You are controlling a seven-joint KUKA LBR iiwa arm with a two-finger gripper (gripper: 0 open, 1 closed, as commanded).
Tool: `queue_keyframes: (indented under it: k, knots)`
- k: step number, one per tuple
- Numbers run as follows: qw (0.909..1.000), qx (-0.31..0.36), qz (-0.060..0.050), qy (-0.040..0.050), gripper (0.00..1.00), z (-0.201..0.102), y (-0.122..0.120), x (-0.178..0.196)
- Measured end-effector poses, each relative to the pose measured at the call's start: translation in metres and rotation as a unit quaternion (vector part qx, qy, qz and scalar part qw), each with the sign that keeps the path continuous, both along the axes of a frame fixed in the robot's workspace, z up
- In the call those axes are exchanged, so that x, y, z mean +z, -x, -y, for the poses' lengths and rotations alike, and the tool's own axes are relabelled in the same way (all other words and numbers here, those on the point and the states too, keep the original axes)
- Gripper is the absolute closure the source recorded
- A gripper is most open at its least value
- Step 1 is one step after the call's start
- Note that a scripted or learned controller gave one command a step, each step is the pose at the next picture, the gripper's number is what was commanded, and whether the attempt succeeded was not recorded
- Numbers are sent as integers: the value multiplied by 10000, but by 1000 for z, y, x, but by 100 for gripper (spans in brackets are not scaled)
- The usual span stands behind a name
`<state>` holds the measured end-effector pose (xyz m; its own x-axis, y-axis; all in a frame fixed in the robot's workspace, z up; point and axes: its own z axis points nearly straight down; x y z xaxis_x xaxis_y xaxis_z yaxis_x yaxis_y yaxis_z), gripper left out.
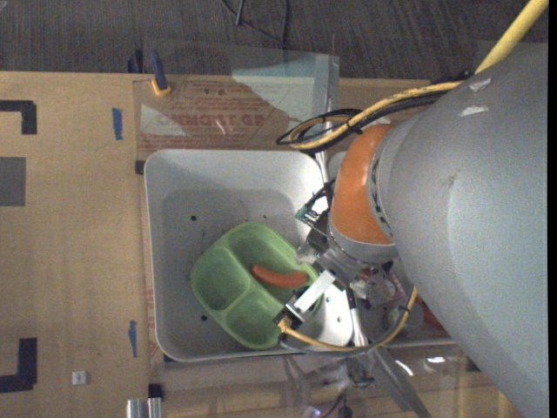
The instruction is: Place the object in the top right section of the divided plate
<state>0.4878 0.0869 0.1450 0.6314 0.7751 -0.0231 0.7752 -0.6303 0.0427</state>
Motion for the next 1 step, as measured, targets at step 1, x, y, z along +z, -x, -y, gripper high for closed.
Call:
queue_keyframes:
  k: [1]
  knots:
    - [9801,-1970,-64,-232,0,-59,10,42]
